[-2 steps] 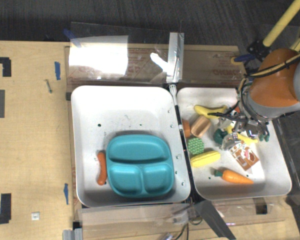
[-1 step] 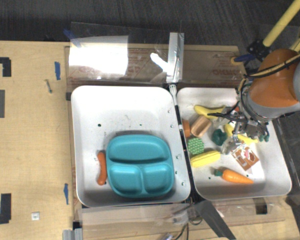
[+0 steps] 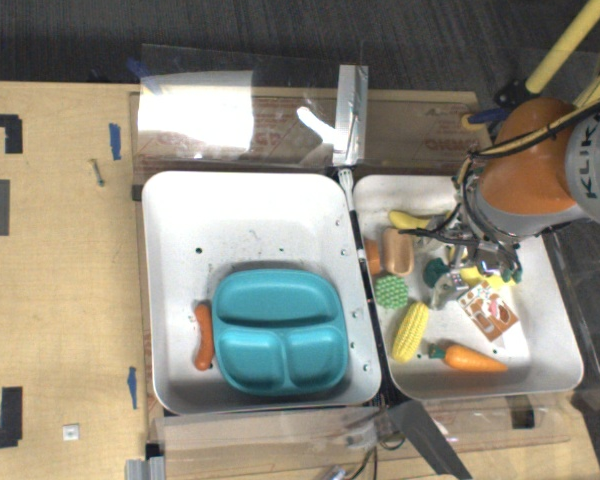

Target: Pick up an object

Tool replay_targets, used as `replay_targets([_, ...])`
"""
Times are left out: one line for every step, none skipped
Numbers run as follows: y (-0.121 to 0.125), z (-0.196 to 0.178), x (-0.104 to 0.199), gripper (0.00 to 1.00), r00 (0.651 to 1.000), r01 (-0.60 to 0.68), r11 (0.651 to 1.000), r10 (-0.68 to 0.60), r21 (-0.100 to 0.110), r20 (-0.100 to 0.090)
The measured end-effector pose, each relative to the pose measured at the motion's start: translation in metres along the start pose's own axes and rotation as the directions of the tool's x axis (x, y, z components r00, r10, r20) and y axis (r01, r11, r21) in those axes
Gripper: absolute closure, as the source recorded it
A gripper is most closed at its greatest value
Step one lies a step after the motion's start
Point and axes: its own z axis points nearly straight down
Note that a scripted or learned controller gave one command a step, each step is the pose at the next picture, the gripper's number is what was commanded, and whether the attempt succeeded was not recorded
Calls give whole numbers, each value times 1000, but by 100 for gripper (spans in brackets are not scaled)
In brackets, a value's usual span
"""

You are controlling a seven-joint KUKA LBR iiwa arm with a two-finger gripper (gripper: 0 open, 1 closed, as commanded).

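Right white bin [image 3: 560,353], fingers [image 3: 458,280] low among toys, grip state unclear; corn [image 3: 411,331] just below-left

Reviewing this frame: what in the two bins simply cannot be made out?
- Gripper: fingers lost in cables and toys; open or shut unreadable.
- Green item beside it: too small to identify.
- Sausage in left bin: partly behind the teal tray.
- Arm: cut off at the right edge.

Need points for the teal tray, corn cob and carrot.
teal tray [image 3: 280,330], camera view, on the divider ridge at its middle.
corn cob [image 3: 411,330], camera view, mid-length of the yellow kernels.
carrot [image 3: 468,359], camera view, middle of the orange body.
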Motion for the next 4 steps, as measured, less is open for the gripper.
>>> replay_targets([2, -13, -4, 100, 1000, 3, 1000, -3, 0, 13])
replay_targets([34, -141, -49, 100, 997, 80, 997, -80, -1, 8])
replay_targets([46, -192, -81, 100, 992, 128, 992, -128, -3, 2])
replay_targets([82, -188, -82, 100, 984, 180, 984, -180, -6, -7])
